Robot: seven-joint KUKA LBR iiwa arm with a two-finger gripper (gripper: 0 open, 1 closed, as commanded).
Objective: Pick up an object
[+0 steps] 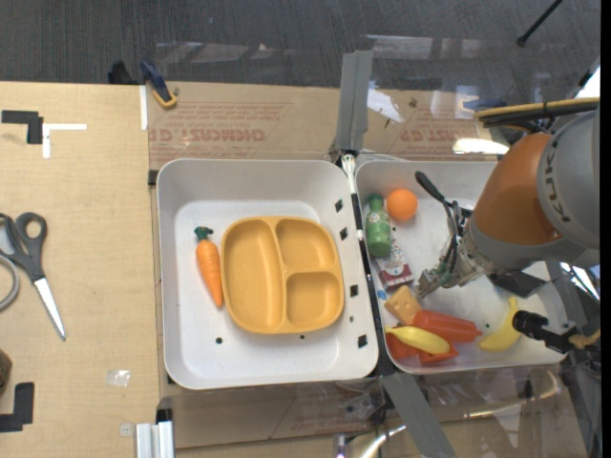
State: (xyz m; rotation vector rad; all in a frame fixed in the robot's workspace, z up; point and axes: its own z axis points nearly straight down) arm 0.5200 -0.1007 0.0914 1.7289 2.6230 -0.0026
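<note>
My gripper (441, 277) hangs low in the right bin (535, 361), near its middle. Just left of it lies a small red-and-white packet (394, 271), with a yellow cheese wedge (403, 303) below that. A red pepper-like piece (447, 327) and a yellow banana (420, 340) sit at the bin's front. A second yellow banana (501, 330) lies to the front right. An orange ball (403, 204) and a green bottle (378, 225) rest at the bin's far left. Nothing is visibly held.
In the left bin (181, 351) a yellow divided plate (284, 275) lies beside a toy carrot (209, 265). Scissors (33, 265) lie on the bench at far left. A blue clamp (158, 84) sits behind the bins. The arm's orange band (516, 198) overhangs the right bin.
</note>
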